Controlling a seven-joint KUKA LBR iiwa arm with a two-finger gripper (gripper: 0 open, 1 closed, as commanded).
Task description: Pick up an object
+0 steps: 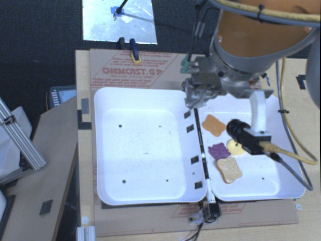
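Observation:
Several small objects lie in the right bin [261, 187]: an orange piece [214, 125], a purple piece [218, 150], a pale yellow piece [235, 147] and a tan toast-like piece [229, 170]. My gripper [194, 100] hangs over the rim between the two bins, at the far left corner of the right bin, up and left of the orange piece. Nothing shows between it and the bin floor. The big orange and grey arm body covers the right bin's far side.
The left bin [138, 149] sits beside the right one on a cardboard sheet [133, 70]. A black cylinder with a yellow cable [248, 136] juts over the right bin, next to the yellow piece. A foil sheet [119, 13] lies at the back.

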